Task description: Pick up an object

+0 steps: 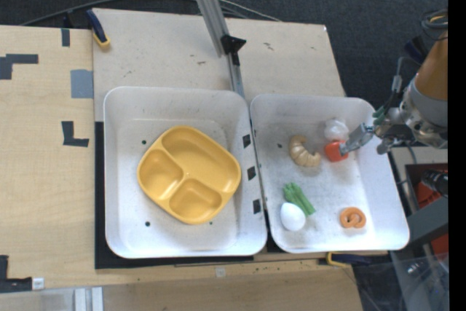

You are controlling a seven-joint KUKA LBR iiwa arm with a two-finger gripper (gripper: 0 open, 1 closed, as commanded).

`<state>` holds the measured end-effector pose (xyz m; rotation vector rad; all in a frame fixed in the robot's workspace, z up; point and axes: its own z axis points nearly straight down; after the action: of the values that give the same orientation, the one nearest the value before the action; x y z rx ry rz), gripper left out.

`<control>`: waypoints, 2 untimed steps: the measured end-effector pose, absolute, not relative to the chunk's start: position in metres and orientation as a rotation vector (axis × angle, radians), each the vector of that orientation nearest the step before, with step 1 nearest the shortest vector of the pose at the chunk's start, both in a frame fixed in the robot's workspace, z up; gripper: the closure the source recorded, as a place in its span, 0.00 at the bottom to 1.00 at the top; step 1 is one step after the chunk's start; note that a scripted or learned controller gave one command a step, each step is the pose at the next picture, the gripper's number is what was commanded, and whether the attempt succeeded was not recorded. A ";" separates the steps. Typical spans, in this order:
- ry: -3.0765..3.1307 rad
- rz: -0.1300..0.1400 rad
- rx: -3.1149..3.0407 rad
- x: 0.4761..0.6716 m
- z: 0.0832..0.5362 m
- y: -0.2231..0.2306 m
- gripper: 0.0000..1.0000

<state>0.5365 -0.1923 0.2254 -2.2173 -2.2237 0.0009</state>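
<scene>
Where tool [354,142] nears tomato [334,151], croissant [304,154] beside

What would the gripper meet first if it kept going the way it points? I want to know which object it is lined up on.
Likely the red object: the gripper points left at it, though height is unclear.

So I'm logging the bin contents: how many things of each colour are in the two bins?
Yellow: 1, the plate
Tan: 1, the croissant
Red: 1, the tomato
Orange: 1, the ring
Green: 1, the greens
White: 1, the egg
Clear: 1, the wrapper
Total: 7
</scene>
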 end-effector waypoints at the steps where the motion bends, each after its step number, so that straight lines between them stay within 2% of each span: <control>1: -2.223 0.001 -2.218 0.537 0.225 -0.192 0.00; 2: -2.218 0.007 -2.215 0.534 0.161 -0.190 0.00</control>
<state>0.5337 -0.1904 0.1608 -2.2154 -2.2176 0.0070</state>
